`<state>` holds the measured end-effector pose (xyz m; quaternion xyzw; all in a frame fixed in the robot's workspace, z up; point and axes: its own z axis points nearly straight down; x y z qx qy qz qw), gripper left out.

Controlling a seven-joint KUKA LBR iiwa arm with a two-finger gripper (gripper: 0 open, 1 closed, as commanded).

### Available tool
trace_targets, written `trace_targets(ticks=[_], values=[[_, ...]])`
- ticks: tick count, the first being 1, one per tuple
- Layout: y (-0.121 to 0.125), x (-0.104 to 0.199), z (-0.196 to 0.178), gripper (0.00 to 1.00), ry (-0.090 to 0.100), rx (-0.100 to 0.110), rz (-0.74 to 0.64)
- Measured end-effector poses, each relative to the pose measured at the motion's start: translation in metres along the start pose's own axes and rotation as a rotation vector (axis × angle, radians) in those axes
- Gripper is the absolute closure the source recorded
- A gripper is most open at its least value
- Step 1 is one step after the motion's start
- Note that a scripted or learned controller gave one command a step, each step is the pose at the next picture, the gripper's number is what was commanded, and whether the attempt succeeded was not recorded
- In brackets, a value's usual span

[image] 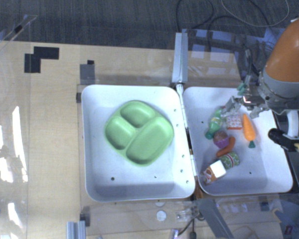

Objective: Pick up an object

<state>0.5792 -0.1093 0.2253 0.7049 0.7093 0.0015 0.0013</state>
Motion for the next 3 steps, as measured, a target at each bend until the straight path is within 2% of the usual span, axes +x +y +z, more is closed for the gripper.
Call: trace_targets(ticks=[1, 2, 3], values=[[0.027, -0.013, 0.125, 0.00, -0.002, -0.012, 0.027], [0.030, -0.013, 0.112, 1.00, -0.003, -0.020, 0.026], [-0.022, 0.042, -0.007, 1.00, 0.000, -0.004, 0.060]])
